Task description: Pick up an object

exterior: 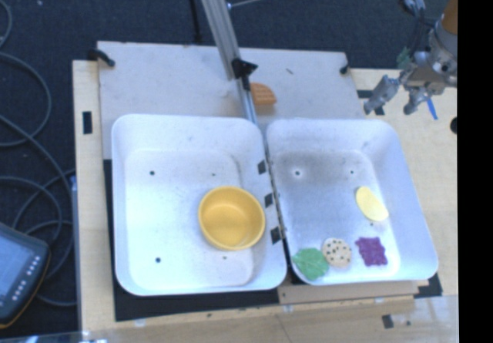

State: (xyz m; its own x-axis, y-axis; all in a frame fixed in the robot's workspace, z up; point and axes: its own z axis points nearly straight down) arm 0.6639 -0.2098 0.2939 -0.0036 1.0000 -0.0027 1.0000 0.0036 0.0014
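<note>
Claw (397, 99) hanging at upper right, beyond the far rim of the right bin (400, 149), over bare bench (431, 114). Two fingers splayed apart, nothing between them, so released. One arm, grey, reaching in from the right edge.

Two white bins side by side, touching along the middle seam. Left bin (139, 179): one thing, a yellow bowl (231, 216), upright, sitting toward the near right part of the floor, close to the seam.

Right bin: four small things, all toward the near and right side. One yellow oval piece (371, 203) by the right wall, a little apart from the rest. One purple piece (372, 250), ragged-edged, just nearer than the oval. One round pale cookie (336, 252) with dark specks, just left of the purple piece. One green piece (310, 263), at the near left corner, touching or almost touching the cookie.

All five pickable things lying in the bins, well apart from the claw.

Outside the bins: one orange object (263, 95) on the bench behind the seam, beside one slanted metal post (219, 18). One tablet-like screen (15, 272) at far left, on the floor.
</note>
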